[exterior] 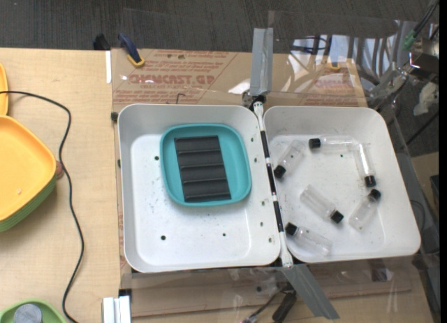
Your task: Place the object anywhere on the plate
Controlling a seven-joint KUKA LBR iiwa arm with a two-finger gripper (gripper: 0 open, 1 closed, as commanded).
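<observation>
Two white bins sit side by side on a sheet of cardboard point(174, 77). The left bin point(140, 238) holds a teal plate point(241, 168) in its upper middle, with a dark ribbed insert point(202, 168) lying in the plate. The right bin point(391, 147) holds six clear vials point(320, 201) with black caps, scattered in a loose ring. One lies near the divider, two along the top and right wall, two toward the lower right, and one at the lower left corner. None touches the plate; all are in the other bin. Yellow dishes point(21, 168) rest at the bench's left edge, and a black cable point(70, 175) loops beside them.
</observation>
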